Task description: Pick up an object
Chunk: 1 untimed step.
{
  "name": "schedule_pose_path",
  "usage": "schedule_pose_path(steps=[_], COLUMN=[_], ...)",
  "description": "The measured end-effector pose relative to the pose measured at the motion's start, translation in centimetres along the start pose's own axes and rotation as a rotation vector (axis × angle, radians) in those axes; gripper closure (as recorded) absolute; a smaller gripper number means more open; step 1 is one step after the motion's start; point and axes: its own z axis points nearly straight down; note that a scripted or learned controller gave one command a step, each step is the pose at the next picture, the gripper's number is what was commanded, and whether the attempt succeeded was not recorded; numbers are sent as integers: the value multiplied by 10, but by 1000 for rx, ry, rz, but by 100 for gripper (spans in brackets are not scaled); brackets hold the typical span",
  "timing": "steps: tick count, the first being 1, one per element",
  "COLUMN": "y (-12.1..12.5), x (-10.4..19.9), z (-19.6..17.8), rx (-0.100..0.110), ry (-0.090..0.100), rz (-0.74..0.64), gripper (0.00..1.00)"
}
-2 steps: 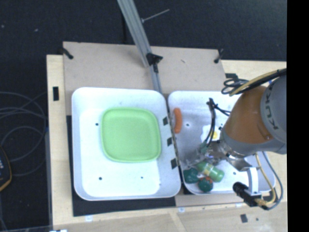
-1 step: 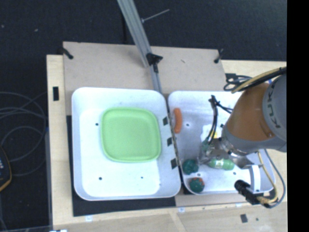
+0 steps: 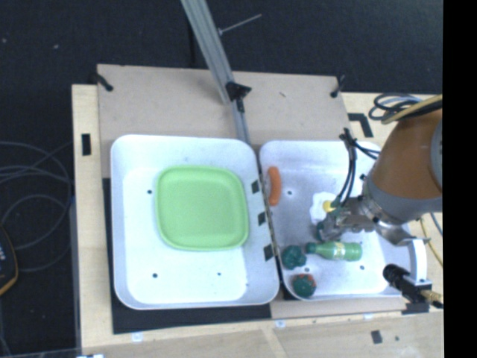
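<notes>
Low over the right bin (image 3: 298, 159), with the gripper (image 3: 333, 228) hanging just above the green bottle (image 3: 337, 251) that lies on its side near the bin's front wall. Cannot tell whether the jaws stand spread or pressed together, since the wrist hides them. Probably mid-approach, with nothing visibly held. Best done by centring over the bottle's body rather than its narrow neck, turning to close across the short width, and dropping straight down so as not to roll it away. Crowded neighbourhood worth minding: a dark green lump (image 3: 293, 256) just beside the bottle's neck end, a small bowl (image 3: 302, 285) with something green and red inside near the front corner, a pale yellowish-white object (image 3: 323, 203) close behind the gripper, and an orange sausage-like piece (image 3: 273, 186) against the dividing wall. Smooth white bin floor, likely slippery, so prone to letting a round bottle skid. In the left bin (image 3: 134, 200), a square light-green plate (image 3: 201, 207) lying flat. Beneath both bins a pale wooden counter (image 3: 298, 99), with a slanted metal pole (image 3: 209, 39) rising behind and dark floor with loose cables off to the left.
</notes>
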Motion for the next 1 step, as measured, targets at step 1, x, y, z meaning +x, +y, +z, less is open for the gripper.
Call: schedule_pose_path(steps=[1], y=[6], x=[-2], z=[-43], rx=[1], ry=[0], rz=[-1], gripper=[100])
